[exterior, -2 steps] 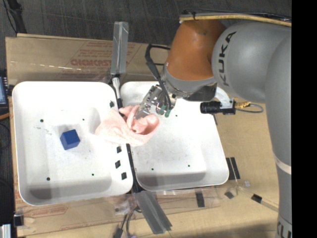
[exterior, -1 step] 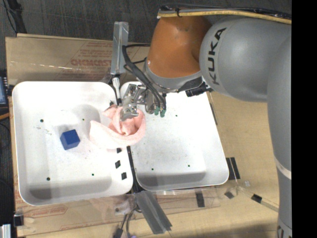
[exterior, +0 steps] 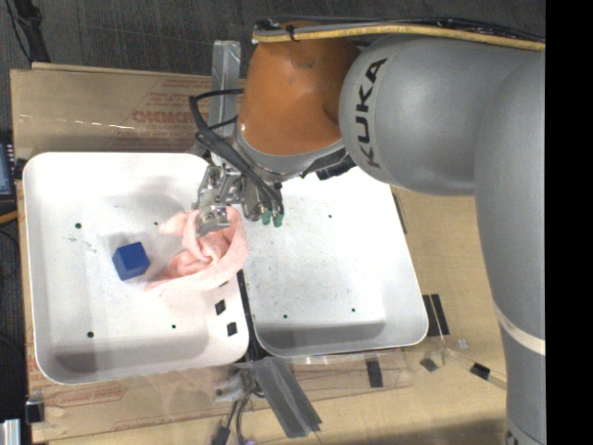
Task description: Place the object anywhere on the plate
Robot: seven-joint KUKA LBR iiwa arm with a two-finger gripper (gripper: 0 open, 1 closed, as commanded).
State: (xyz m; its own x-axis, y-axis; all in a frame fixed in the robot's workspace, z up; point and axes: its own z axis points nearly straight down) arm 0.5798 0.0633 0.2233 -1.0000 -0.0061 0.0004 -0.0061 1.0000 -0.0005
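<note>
From my remote seat the fingers (exterior: 220,213) look pinched on the pink cloth (exterior: 206,251), which drapes over the left bin's (exterior: 56,341) 3 o'clock rim. Worry: only a corner's caught, so it slips, or drags the blue cube (exterior: 131,260) at 9 o'clock.

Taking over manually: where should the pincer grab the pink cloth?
Grip the pink cloth at its raised, bunched top fold by the left bin's right wall, coming straight down. The lower-left part lies flat and thin; the blue cube sits close there.
</note>
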